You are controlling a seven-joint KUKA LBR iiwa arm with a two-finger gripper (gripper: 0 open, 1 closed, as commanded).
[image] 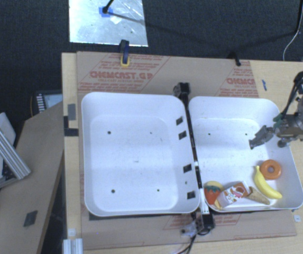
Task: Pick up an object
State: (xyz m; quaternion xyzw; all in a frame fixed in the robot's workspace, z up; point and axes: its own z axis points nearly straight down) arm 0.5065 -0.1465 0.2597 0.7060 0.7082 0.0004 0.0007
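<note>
The right bin (230, 115) holds a small cluster of objects along its near edge. A yellow banana (265, 184) lies at the near right, with an orange ring-shaped piece (271, 169) just behind it. A white and red packet (232, 193) lies beside a round orange and red fruit (212, 190) in the near left corner of that bin. My gripper (259, 137) hangs over the right side of the bin, above and left of the orange ring, with nothing visible between its fingers.
The left bin (135, 152) lies beside the right one, joined by a black clamp strip (189, 152) down the middle. Both rest on a cardboard sheet (140, 73). A shiny metal plate (108, 14) lies on the floor behind.
</note>
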